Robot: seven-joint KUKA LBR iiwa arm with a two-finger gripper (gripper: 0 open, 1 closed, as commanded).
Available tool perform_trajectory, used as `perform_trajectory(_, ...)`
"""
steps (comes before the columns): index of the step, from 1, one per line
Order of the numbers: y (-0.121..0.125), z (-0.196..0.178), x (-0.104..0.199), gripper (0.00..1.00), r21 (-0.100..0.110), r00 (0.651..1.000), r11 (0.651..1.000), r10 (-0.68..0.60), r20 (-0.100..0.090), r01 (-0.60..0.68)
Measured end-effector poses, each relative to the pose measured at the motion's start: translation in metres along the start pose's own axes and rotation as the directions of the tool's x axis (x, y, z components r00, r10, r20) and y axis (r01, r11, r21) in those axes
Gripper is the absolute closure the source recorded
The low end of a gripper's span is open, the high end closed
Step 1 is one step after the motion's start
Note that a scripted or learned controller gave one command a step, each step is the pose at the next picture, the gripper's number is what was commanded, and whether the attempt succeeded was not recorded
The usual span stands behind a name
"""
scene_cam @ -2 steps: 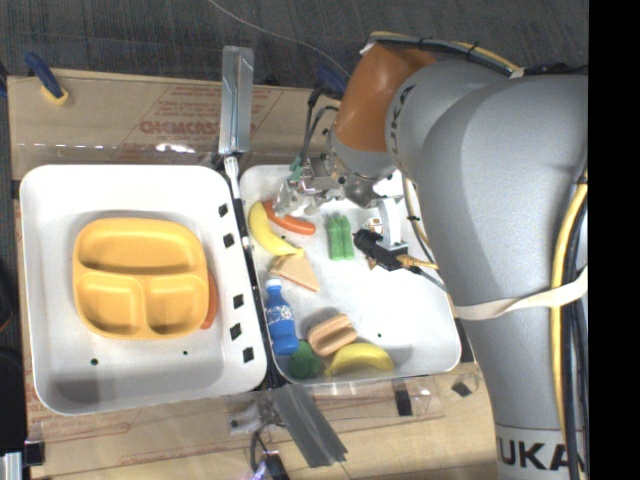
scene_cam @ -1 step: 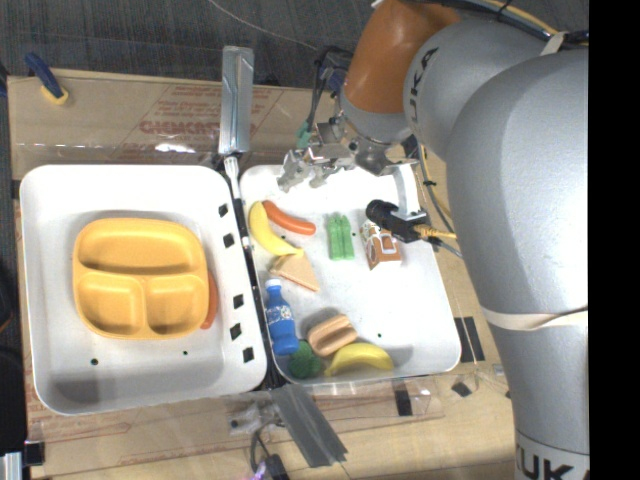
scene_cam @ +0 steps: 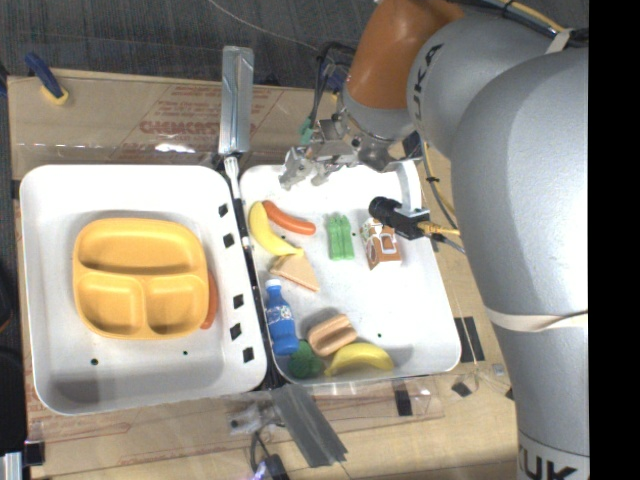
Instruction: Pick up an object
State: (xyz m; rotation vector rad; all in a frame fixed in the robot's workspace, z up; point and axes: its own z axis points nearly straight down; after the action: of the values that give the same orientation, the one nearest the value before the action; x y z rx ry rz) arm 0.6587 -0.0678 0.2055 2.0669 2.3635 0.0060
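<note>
Camera view catches the grey arm's two-finger gripper point(scene_cam: 306, 166) hanging over the far left corner of the right white bin point(scene_cam: 425, 313), fingers apart, nothing between them. Just below sit a curved yellow plastic banana point(scene_cam: 263, 230) and an orange-red toy hot dog point(scene_cam: 291, 221), touching. A green ridged block point(scene_cam: 341, 236) lies mid-bin, a blue bottle point(scene_cam: 279, 318) along the left wall. Over in the left white bin point(scene_cam: 45, 298) rests a yellow divided tray point(scene_cam: 140, 275).
</note>
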Motion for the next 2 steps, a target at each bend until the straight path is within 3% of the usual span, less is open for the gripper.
perform_trajectory(1,0.000,0.000,0.000,0.00,0.001,1.000,1.000,0.000,0.000,0.000)
perform_trajectory(2,-0.033,0.115,-0.041,0.00,0.009,1.000,1.000,-0.017,0.001,0.017)
